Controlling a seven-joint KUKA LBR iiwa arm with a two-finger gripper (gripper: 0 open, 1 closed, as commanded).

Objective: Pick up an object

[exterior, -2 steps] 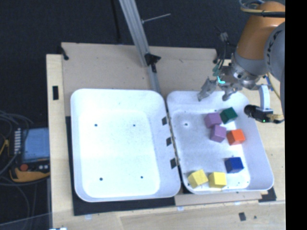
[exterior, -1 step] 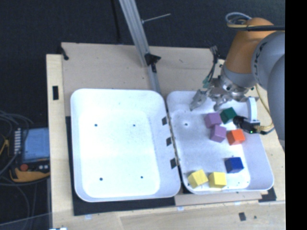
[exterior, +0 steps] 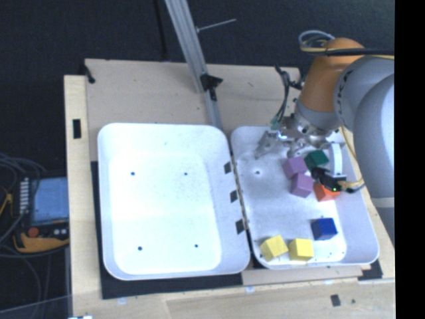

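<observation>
**Robot Hand Hung Over the Blocks**

The arm (exterior: 332, 85) reached in from the right, and its gripper (exterior: 282, 138) hung over the back part of the right bin (exterior: 265, 198). It was low and close to the bin floor, but nothing could be seen held in it. It looked too small and blurry to tell if the hand was wide or narrow.

All the blocks lay in the right bin, so the arm had good reason to be there. Two purple blocks (exterior: 299, 175) sat touching each other, just beside the gripper, toward the front. A green block (exterior: 317, 158) and an orange block (exterior: 324, 191) lay close by them, partly under the arm and its wires. This bunch was packed tight, and that may make a clean grab hard, since the hand could bump a block next door.

A blue block (exterior: 324, 228) sat alone nearer the front. Two yellow blocks (exterior: 287, 248) rested side by side against the front wall. The blue one had room all around it, so it looked like the easiest to grab.

The left bin (exterior: 113, 178) sat right beside the other one, well apart from the gripper.

My guess was that the job had not got far. No block had been lifted yet. The purple blocks were nearest, so the hand likely needed to slide a little toward them and go down.
</observation>
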